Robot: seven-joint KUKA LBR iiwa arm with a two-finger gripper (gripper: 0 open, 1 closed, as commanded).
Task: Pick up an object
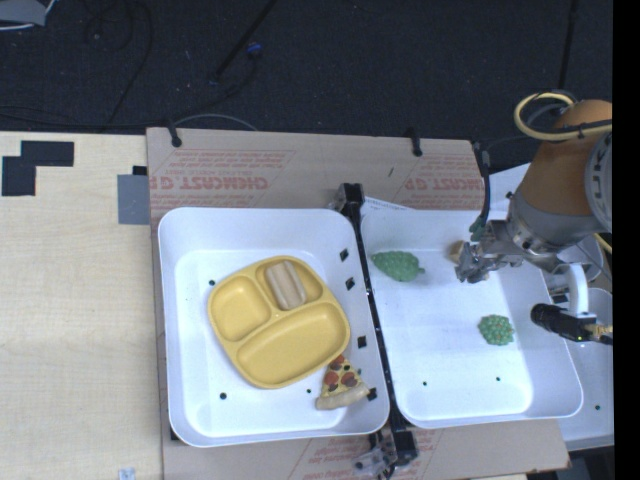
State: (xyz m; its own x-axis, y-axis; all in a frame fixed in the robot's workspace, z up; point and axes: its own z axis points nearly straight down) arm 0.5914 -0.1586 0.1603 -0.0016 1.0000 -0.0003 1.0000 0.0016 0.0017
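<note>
- Gripper (472, 265) over the right bin (440, 408); jaw state cannot be told.
- Green toy (397, 265) at its nine o'clock; another (496, 329) at five o'clock.
- Left bin (190, 408): yellow tray (280, 320), pizza slice (341, 385).

Two white bins (200, 238), one yellow plate (240, 313), one hot dog (288, 285), one pizza slice (342, 385), two green pieces (398, 265)

Place: you're looking at a robotics lab bench, not a home.
Bench: pale wood top (70, 298) with black and grey marker patches (45, 158).
Bins: two white bins (185, 408) on flattened cardboard (300, 173), clamped between.
Arm: industrial arm (560, 188) with orange band, yellow cable loop.
Props: toy food, yellow divided plate (280, 343), plastic pizza slice (342, 386).
Floor: dark carpet (380, 48), loose cables.
</note>
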